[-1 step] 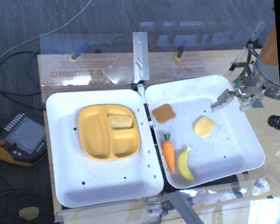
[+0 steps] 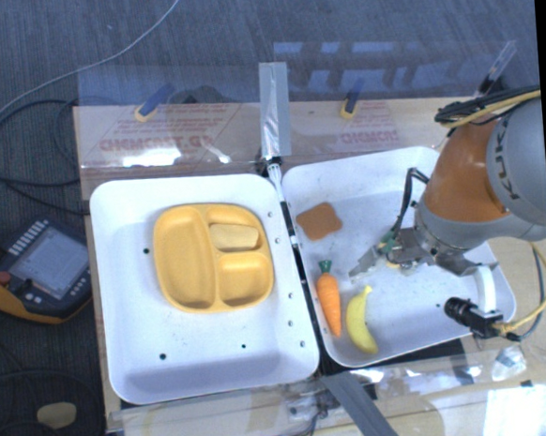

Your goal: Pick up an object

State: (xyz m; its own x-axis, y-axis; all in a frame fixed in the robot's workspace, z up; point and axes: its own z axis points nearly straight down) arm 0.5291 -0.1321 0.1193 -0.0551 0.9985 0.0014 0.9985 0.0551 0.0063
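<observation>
Banana [image 2: 359, 320] lies in the right bin [image 2: 382, 171], near side, beside the carrot [image 2: 328, 297]. My gripper [image 2: 375, 256] hovers just above them; grip state I cannot tell. Nothing lifted yet; the whole pick remains.

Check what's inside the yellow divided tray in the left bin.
The yellow tray holds one pale tan block in its upper right compartment. The other two compartments show bare yellow. Whatever lies beneath the block is covered.

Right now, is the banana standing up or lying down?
Lying down. The banana rests flat on the floor of the right bin, close beside the carrot, which also lies flat.
</observation>
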